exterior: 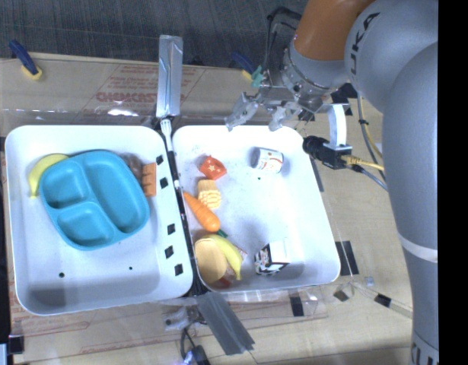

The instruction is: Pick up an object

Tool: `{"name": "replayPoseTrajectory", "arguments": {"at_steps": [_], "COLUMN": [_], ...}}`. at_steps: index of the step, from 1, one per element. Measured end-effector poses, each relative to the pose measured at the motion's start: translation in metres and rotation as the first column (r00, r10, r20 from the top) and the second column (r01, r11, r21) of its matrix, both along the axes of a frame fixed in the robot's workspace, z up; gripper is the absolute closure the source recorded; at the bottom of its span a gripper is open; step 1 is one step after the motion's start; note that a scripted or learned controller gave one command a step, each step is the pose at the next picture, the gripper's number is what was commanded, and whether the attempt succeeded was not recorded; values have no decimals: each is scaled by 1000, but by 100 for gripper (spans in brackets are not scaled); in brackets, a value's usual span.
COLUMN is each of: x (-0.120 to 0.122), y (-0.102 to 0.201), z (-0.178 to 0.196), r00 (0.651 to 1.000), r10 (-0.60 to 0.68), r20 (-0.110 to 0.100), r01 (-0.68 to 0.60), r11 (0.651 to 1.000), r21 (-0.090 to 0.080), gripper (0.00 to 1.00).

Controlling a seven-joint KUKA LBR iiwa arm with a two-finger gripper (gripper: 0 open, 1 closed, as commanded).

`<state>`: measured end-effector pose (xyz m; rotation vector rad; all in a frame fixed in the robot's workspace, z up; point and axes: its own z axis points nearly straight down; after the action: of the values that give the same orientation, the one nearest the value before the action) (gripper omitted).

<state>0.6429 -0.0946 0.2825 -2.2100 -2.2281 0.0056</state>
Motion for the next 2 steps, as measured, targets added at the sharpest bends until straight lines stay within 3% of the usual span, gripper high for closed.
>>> {"name": "replayPoseTrajectory", "arguments": {"at_steps": [1,2], "x": [-48,-46], "y": [-12,-13], "z": [-132,-118], "r00": [1000,1000], "r10": [0,5], "r20": [-10,-3], "r01": [0,-5], "r11": [1000,1000], "r21": [1,0], "gripper": [0,100]}}
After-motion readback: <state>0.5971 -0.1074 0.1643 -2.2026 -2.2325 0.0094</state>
